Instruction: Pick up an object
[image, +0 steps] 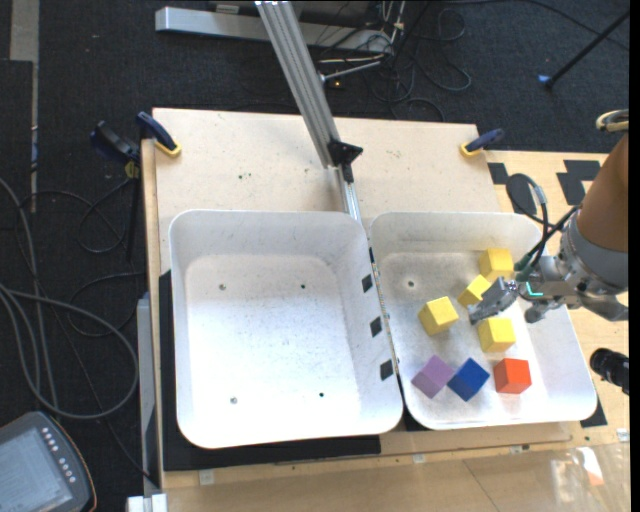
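A pale, speckled wooden bench top (300, 160) carries everything here. Two shallow white plastic bins sit side by side on it, touching at the middle. The right-hand white bin (575, 395) lies directly under the jaws; the left-hand white bin (185, 300) sits well off to the jaws' left in the view. Blue-and-yellow clamps grip the board's far corners, one far left (158, 135), one above the jaws (482, 142).

I see 2 bins side by side on the bench (260, 160). The left bin (190, 300) sits beside the right bin (570, 390), which holds 7 blocks (439, 314). 4 cluster toward the middle and back; 3 line up along the front. The gripper (497, 302) reaches in from the right among the back cluster.
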